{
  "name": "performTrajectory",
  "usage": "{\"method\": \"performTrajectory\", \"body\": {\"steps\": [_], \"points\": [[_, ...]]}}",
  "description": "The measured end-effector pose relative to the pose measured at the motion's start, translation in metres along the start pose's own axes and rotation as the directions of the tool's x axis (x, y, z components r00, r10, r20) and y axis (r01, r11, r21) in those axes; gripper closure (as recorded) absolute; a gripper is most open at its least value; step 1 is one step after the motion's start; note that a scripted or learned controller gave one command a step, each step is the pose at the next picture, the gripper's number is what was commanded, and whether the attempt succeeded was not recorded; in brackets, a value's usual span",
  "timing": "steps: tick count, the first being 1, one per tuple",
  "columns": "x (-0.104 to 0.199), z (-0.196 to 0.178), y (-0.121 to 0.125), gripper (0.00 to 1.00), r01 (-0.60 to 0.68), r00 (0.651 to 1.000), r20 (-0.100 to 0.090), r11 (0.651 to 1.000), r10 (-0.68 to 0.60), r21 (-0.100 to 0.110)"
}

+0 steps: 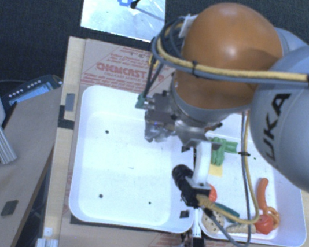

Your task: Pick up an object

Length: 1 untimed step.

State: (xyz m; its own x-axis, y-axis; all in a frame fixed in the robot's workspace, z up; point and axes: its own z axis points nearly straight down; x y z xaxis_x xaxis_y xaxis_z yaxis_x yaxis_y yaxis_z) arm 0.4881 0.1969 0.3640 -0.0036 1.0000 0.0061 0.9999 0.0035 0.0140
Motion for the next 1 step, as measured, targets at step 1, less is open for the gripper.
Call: {"method": "performTrajectory", "body": {"steps": [1], "points": [[-0.0053,-0.1802,0.0012,1.0,0.002,1.0,-0.003,1.0,-0.002,-0.006]]}}
